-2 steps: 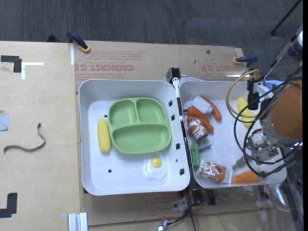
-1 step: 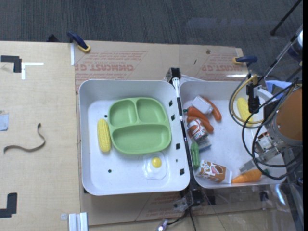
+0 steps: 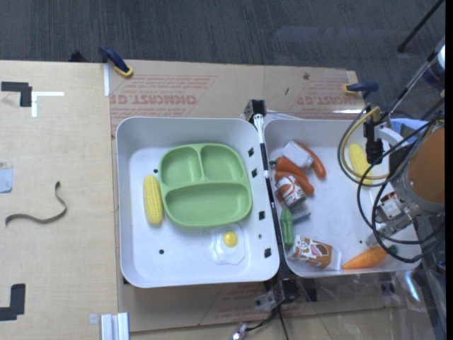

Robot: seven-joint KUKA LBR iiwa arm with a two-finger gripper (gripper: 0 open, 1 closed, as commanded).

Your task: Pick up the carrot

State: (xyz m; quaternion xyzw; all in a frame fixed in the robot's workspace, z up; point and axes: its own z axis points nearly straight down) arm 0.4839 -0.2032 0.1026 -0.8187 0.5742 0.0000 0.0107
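Nearest your lens, bench clutter at the bottom edge: a metal bracket (image 3: 113,324) on the left, cables (image 3: 272,310) under the seam between the bins. Moving rightward, the left bin (image 3: 131,261) holds a corn cob (image 3: 152,197), a green tray (image 3: 205,184) and a fried egg (image 3: 228,246). Past the seam, the right bin (image 3: 333,211) carries two sausages (image 3: 294,174), a can (image 3: 290,192), a carton (image 3: 313,252) and, at its front right corner, the carrot (image 3: 364,258), lying tilted against the wall. Your arm (image 3: 425,176) hangs over that corner; the gripper (image 3: 393,218) is buried in cabling, and you cannot tell how it stands.

Expect trouble from the wall: a carrot wedged in a corner leaves little room either side, and a slanted, tapered body may roll away. Loose cables could snag.

Cardboard (image 3: 233,91) covers a pale wooden bench (image 3: 56,140), clamped at the back; dark carpet (image 3: 212,13) lies beyond.
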